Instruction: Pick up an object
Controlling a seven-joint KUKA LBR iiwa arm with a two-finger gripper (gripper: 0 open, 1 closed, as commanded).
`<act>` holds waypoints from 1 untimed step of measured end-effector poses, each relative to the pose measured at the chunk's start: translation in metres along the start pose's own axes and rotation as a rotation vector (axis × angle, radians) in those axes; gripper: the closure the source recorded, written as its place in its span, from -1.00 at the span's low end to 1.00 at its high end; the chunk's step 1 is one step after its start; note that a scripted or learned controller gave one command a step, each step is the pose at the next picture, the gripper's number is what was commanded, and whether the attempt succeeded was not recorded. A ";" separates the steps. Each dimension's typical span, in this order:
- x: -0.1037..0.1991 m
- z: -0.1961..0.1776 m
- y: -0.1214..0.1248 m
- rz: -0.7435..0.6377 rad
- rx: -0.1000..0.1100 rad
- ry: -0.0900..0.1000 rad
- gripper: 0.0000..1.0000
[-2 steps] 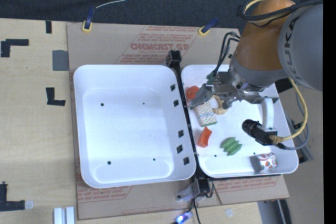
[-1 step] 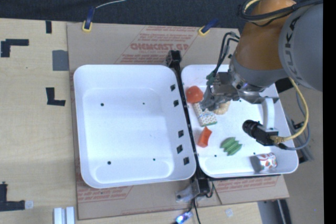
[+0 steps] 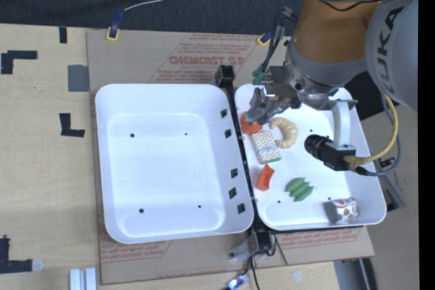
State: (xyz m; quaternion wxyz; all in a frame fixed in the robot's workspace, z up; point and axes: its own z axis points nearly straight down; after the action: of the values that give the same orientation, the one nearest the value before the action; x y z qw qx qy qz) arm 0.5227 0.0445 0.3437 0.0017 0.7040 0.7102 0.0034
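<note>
I've got the gripper [image 3: 262,107] low over the right bin's [image 3: 363,146] far-left corner, can't tell its state, crowding the orange piece [image 3: 250,125], checkered block [image 3: 266,146] and croissant [image 3: 285,131], so I could nudge or snag two things.

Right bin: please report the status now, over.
Gripper low over right bin, upper-left corner. Below it: orange piece, checkered block, croissant. Nothing seen held.

Grey arm [image 3: 353,17] reaches in from the right, claw [image 3: 262,104] pointing down
</note>
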 end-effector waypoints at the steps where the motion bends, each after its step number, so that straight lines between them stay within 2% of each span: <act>1: 0.060 -0.004 -0.027 0.000 0.009 -0.001 1.00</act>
State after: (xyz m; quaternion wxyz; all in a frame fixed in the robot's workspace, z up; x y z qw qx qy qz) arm 0.4953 0.1042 0.3477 -0.0012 0.7042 0.7100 -0.0001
